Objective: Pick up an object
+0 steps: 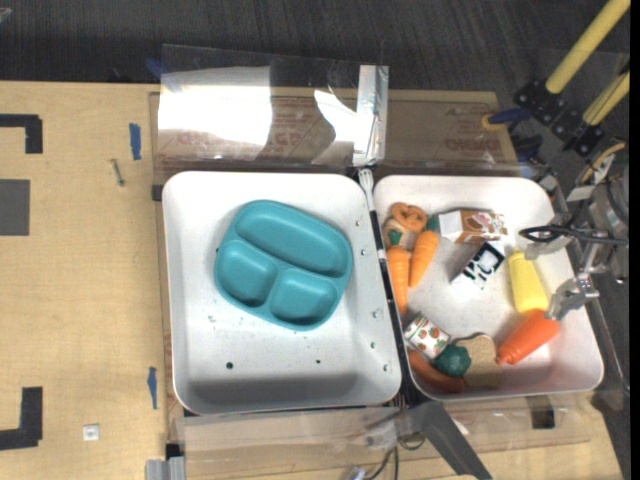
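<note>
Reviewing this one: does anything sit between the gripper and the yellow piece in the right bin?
Nothing visible does. The gripper hangs at the right bin's right edge, and the yellow piece lies just to its left in the view, with only bare bin floor between them. The orange carrot-shaped toy lies below that line.

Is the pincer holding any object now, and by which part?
It cannot be told: the pincer sits at the right bin's edge, beside the orange carrot.

Tan bench top [70,298], dark floor [250,8]
</note>
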`<control>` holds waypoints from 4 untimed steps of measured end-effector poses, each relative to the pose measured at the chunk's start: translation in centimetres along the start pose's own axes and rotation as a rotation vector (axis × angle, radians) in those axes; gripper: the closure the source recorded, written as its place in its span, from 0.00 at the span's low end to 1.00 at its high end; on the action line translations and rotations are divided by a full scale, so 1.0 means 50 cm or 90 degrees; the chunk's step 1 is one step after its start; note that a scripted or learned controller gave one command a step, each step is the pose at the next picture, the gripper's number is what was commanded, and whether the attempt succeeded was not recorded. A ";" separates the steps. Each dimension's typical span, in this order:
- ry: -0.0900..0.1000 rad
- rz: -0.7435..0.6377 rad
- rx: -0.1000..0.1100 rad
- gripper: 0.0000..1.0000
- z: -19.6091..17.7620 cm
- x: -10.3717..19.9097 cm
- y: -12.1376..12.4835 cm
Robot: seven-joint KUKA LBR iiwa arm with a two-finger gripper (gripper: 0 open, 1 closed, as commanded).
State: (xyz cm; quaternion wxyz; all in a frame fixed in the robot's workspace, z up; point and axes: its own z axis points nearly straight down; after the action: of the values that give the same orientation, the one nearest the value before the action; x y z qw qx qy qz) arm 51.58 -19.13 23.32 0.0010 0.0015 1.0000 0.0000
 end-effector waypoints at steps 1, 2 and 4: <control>0.006 0.024 -0.002 0.00 0.221 0.076 -0.046; -0.003 -0.188 0.000 0.00 0.292 0.067 -0.065; -0.004 -0.151 0.001 0.00 0.290 0.004 -0.060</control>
State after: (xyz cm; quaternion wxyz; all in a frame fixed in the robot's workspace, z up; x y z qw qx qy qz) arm 51.41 -22.13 8.82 0.0042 -0.1167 0.9932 -0.0005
